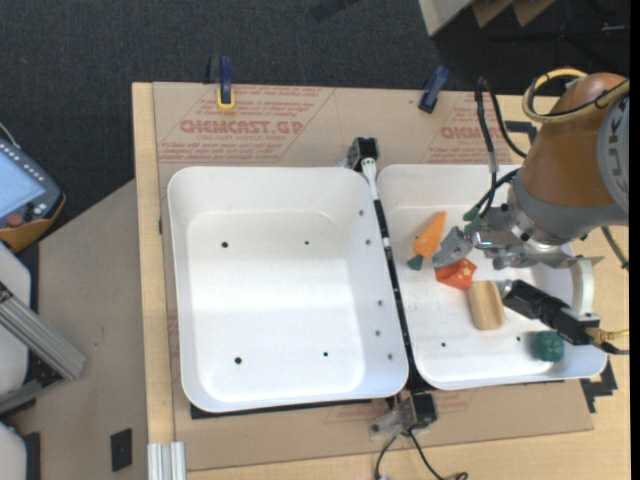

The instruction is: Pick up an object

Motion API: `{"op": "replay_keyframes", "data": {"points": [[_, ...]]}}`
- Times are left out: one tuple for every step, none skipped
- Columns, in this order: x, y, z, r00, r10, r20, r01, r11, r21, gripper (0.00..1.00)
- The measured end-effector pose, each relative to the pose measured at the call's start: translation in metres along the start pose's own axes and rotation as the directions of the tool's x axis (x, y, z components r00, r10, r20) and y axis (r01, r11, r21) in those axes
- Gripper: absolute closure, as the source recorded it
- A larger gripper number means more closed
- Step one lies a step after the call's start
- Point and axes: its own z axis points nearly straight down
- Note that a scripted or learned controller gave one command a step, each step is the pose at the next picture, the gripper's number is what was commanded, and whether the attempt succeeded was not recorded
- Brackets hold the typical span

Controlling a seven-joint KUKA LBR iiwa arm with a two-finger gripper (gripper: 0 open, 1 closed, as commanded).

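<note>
End effector (pixel 452 251), finger state indiscernible, sits at centre right over the right bin (pixel 430 368) beside the red block (pixel 456 275) and orange carrot (pixel 430 235); you should centre on one object before descending.

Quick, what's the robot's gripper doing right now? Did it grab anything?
Gripper: low in the right white bin, beside the orange carrot-shaped toy and red block; grip cannot be told.

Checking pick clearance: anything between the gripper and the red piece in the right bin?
Nothing visible. The gripper sits right over the red piece; the carrot lies just beside it, the wooden block to its other side.
</note>
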Motion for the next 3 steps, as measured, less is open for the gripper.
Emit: {"op": "replay_keyframes", "data": {"points": [[-0.019, 0.055, 0.102, 1.0, -0.007, -0.006, 0.007, 1.0, 0.002, 0.0], [-0.018, 0.057, 0.084, 1.0, -0.007, -0.005, 0.007, 1.0, -0.009, 1.0], [0.08, 0.063, -0.072, 1.0, -0.018, -0.008, 0.018, 1.0, -0.015, 1.0]]}}
